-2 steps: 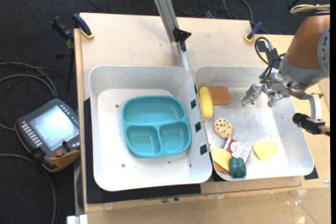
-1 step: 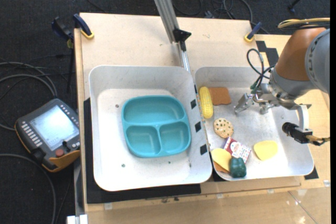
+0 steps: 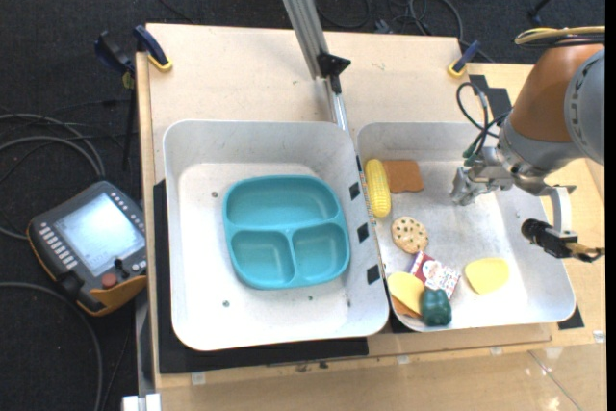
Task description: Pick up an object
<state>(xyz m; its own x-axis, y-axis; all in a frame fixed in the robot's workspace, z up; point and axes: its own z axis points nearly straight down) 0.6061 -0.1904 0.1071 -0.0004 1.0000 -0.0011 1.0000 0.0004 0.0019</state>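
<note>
Yellow corn cob (image 3: 378, 187) lies in the right bin (image 3: 539, 298) hard against the divider w/ the left bin (image 3: 192, 236), long axis running top-to-bottom of my view, touching the brown toast slice (image 3: 404, 175) beside it. Below it I see a cookie (image 3: 409, 233), a red/white packet (image 3: 438, 276), an orange wedge (image 3: 404, 294), a green piece (image 3: 436, 308) and a yellow chip-like piece (image 3: 487, 275), all clustered near the front; the teal divided tray (image 3: 286, 231) sits alone in the left bin. Gripper (image 3: 466, 188) hovers over bare bin floor right of the toast, nothing between its tips, but I can't tell if it's parted or closed.
</note>
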